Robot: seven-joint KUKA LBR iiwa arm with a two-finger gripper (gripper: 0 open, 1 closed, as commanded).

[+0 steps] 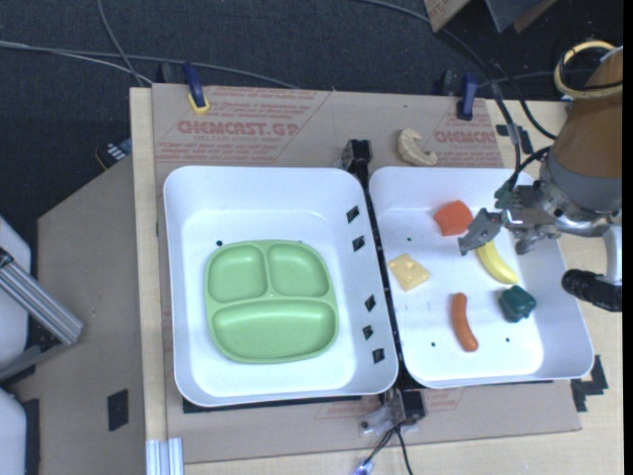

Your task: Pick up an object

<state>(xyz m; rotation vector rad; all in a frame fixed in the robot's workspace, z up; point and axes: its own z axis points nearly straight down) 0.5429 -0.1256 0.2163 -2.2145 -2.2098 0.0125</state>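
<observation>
Two white bins, left (178, 265) and right (554, 359), were set side by side on the cardboard-covered bench (148, 265), a beige curved piece (415, 146) behind them.

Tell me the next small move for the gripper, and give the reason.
Probably lower straight onto the banana. The gripper hangs over the right bin, just above the banana's upper end, with nothing between its fingers. The orange block and the green piece lie apart from the banana, so a short descent looks unobstructed.
</observation>
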